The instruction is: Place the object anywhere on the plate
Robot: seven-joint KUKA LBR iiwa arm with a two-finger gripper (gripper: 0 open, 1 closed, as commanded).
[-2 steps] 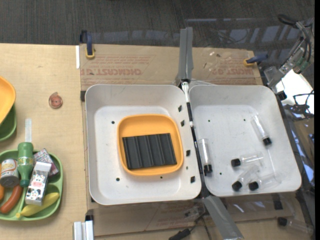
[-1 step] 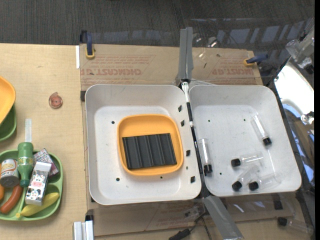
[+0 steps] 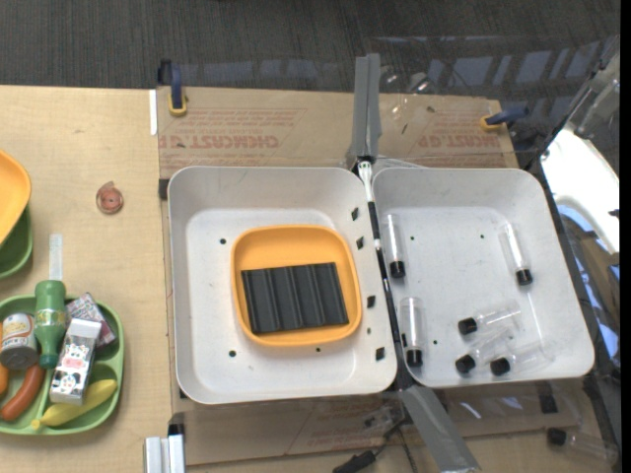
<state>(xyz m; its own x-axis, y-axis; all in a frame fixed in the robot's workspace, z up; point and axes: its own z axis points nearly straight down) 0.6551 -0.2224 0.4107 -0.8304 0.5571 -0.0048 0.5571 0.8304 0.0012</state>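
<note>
As we look down on the scene, the biggest thing is the wooden bench [image 3: 79, 146], and on it, to the right, lies a brown cardboard sheet [image 3: 256, 131] under the two bins. The left bin [image 3: 197, 264] and the right bin [image 3: 454, 215] stand side by side, touching along their middle edges.

Inside the left bin sits the orange plate [image 3: 296, 244], about in its centre. The dark ribbed block [image 3: 296, 297] lies flat on this plate, a little toward the near rim (its ridges run from far to near).

At the near left corner of the bench we see a green dish [image 3: 108, 402] with toy food and a green bottle [image 3: 49, 318] standing in it.

In the right bin several clear tubes with black caps are scattered: one tube [image 3: 394, 247] by the left wall, another [image 3: 517, 254] near the right wall, the rest toward the near side.

Far left, a small pink disc [image 3: 110, 198] lies alone on the wood.

About the pincer, wide or narrow, we cannot tell.
</note>
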